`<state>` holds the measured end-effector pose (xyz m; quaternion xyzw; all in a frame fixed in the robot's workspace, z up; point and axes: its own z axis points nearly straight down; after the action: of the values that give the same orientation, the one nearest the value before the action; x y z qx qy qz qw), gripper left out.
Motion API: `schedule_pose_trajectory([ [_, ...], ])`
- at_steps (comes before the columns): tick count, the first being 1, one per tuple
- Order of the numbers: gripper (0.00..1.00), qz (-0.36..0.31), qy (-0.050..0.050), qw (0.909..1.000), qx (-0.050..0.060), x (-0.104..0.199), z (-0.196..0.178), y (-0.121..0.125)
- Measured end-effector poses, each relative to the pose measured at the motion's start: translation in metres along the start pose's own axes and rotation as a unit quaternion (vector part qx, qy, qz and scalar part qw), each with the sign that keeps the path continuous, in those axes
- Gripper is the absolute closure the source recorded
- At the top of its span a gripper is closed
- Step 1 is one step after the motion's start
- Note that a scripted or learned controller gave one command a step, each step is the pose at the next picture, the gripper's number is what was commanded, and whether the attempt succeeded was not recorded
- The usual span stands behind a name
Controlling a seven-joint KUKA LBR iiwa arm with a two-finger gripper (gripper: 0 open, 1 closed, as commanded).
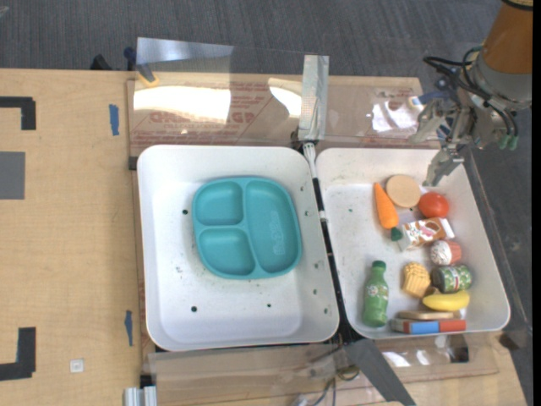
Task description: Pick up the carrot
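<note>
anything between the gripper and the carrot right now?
Yes. In the camera view a tan round disc lies between the gripper and the carrot, beside the carrot's upper end. A tomato sits just off that line.

Plate [248,227] in left bin [161,252]; carrot [385,206] in right bin [342,227] (left of the food pile [431,260]).
</note>
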<state>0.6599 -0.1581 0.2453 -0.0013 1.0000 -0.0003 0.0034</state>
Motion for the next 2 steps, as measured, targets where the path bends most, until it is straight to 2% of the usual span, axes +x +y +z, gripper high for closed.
schedule_pose_trajectory([
  [1,0.0,-0.04,0.008,0.9992,-0.003,-0.003,0.146,0.05],
  [2,0.0,-0.104,0.0,0.9946,-0.001,0.006,0.157,0.024],
])
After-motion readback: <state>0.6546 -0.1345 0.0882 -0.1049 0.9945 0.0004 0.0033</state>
